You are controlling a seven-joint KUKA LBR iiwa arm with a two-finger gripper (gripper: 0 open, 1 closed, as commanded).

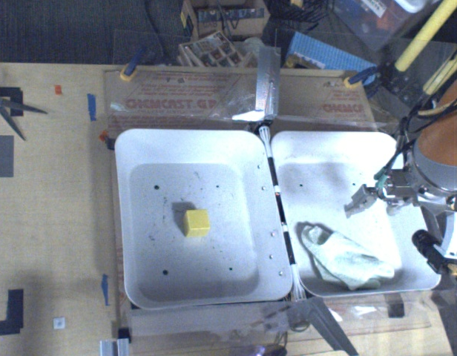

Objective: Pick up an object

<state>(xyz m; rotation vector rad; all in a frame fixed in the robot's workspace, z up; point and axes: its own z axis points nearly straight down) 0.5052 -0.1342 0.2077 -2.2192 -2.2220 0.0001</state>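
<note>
Jaws: we see the gripper over the right bin, its grey fingers pointing left and slightly down toward the bin floor. Whether they stand apart or together we cannot tell; they blur into one pale wedge against the white. Nothing shows between them.

Behind the fingers sits a cluttered wrist block with a small green-blue spot on its upper side. From there the arm runs right, a grey housing with the orange band above it, cut off by the picture's right side. A dark cable loops up from the wrist past the bin's far right corner.

Task things: a crumpled white cloth lies in the near half of the right bin, below and a little left of the gripper, apart from it. Its left end curls into a dark-edged loop. Folds hide its true shape; we cannot say what sort of item it is.

A yellow block rests near the middle of the left bin, well apart from the gripper, throwing a small shadow to its upper left.

Hard to make out: dark specks dot the left bin floor, too small to name. The bench beyond the bins carries blue tape marks and dark shapes at the left margin, partly cut off.
</note>
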